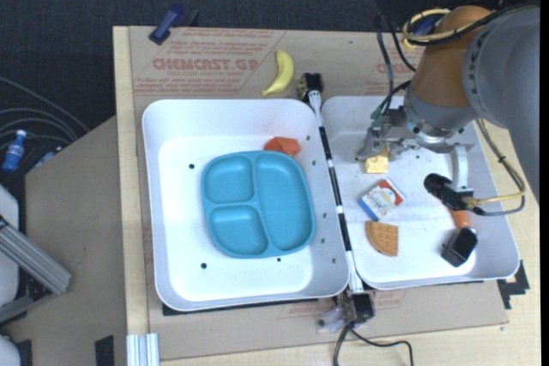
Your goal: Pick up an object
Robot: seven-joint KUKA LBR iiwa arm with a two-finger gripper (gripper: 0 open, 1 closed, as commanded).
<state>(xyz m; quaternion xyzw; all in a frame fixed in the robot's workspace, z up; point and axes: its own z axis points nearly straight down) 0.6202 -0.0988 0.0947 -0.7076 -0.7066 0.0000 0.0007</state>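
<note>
Since any object counts, likely target: the small yellow block, as it lies closest to the gripper.
Where it is: in the right bin, on the far left part of its floor, near the wall shared with the left bin; just below the gripper in the camera view, and I cannot tell if they touch.
Gripper state: low over the bin floor, pointing down; too small and cluttered to tell whether it is open or closed, and nothing can be seen held in it.
Handling, as a guess: light, stiff, probably plastic or wood; smooth faces may slip; not fragile.
Where to take hold: across two opposite flat sides, centred, since a small piece skids away from an off-centre pinch.
Other candidates: a small white packet and a tan waffle-like piece nearer the camera, apart from each other; a black block at the near right corner.
Risk: the bin wall beside the yellow block leaves little room on that side.
Left bin contents: a blue divided plate with an orange piece behind it.
</note>
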